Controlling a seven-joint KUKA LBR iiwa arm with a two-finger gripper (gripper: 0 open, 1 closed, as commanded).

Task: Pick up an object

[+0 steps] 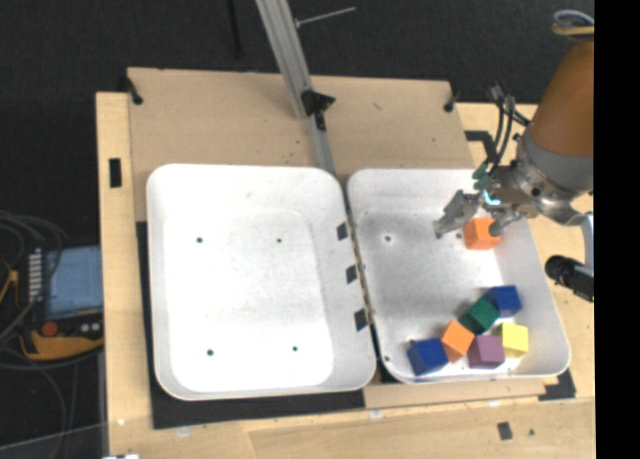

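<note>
A: Where is the thing it's after?

B: An orange block (481, 233) sits in the upper right part of the right bin (400, 277), apart from the cluster of blocks (470, 335) in the lower right corner: blue, orange, green, purple, yellow and another blue, packed close together.

A: And the gripper?

B: The gripper (478, 215) is right at that lone orange block, with one finger (452, 215) splayed out to the block's left. The jaws look spread, not clenched on anything. The block seems to sit by the right-hand finger rather than squarely between the two, though the wrist hides part of it.

A: So which step is this?

B: I judge it the approach or the start of the grasp; nothing is held yet.

A: What does the next move call for?

B: Centring the fingers over the block so both sides bracket it, then closing and lifting straight up. The left bin (250, 277) plays no part.
</note>
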